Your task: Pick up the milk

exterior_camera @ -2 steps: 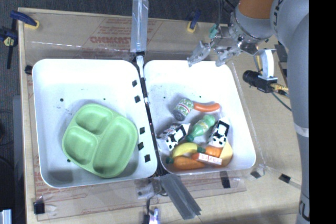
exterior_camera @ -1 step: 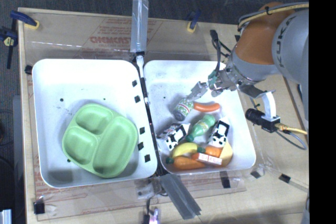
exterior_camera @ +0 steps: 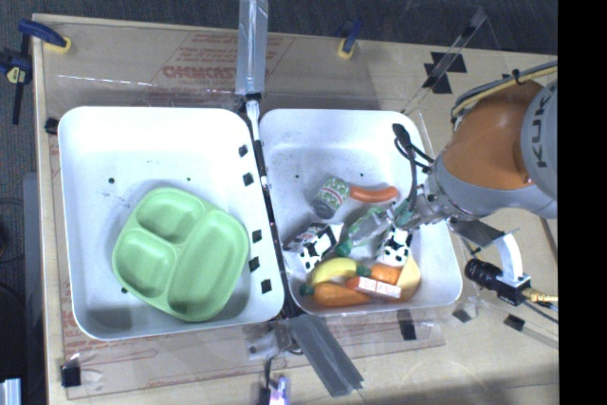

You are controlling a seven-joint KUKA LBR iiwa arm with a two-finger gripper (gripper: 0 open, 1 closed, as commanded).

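You cannot tell whether the gripper (exterior_camera: 406, 215) stands apart or closed, and, just above the cow-patterned milk carton (exterior_camera: 395, 250), it may grab the clear bottle (exterior_camera: 365, 225) crowding the carton's left instead.

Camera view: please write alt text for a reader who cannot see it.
A grey and orange robot arm reaches from the right into the right white bin, its tool low over a pile of toy food that includes cow-patterned milk cartons. The left white bin holds a green divided plate.
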